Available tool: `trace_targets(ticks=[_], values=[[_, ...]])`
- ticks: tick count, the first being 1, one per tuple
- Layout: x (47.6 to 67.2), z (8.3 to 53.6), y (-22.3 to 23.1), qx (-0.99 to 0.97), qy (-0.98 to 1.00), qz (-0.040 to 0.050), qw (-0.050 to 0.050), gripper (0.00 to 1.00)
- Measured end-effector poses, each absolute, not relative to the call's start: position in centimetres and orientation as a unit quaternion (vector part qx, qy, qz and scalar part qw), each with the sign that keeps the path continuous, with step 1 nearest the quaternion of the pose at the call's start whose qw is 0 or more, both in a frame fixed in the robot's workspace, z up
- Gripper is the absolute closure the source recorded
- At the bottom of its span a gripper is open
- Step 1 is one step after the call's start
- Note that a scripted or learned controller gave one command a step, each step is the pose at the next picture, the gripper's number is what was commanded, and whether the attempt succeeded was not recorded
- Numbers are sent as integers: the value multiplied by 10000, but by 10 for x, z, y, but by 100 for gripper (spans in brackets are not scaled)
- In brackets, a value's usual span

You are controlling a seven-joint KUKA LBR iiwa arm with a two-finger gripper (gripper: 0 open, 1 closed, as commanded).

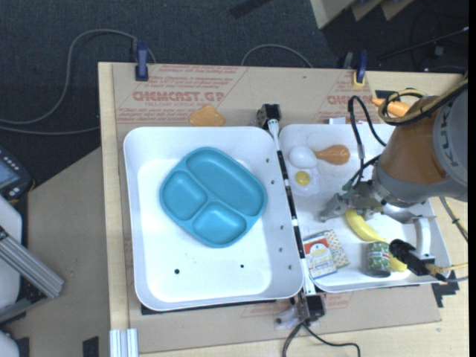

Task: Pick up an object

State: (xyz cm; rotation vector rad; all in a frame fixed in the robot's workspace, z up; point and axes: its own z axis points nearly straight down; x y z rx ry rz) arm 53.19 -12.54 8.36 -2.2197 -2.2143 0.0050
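My gripper (339, 207) hangs low over the middle of the right bin (316, 135), under the grey arm with its orange band. A yellow banana (362, 226) lies just right of it and below it, close to its tip. A small printed carton (325, 253) sits at the bin's front left and a green can (377, 259) at the front. Towards the back lie a white egg piece (302, 157), a small yellow disc (303, 177) and a brown drumstick (332, 154). Nothing shows held in the gripper.
The left bin (149, 222) holds a blue divided plate (213, 196). An orange piece (207, 115) lies on the bench behind the left bin, and another orange thing (398, 108) sits behind the right bin. A black clamp (268, 114) joins the bins at the back.
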Motion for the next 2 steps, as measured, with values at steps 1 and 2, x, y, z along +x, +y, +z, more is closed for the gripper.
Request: trace_targets(ticks=[1,2], values=[[535,95,-125,-7075,-7067,-3,-3,100],[568,191,-39,-7032,-7109,-53,-37,100]])
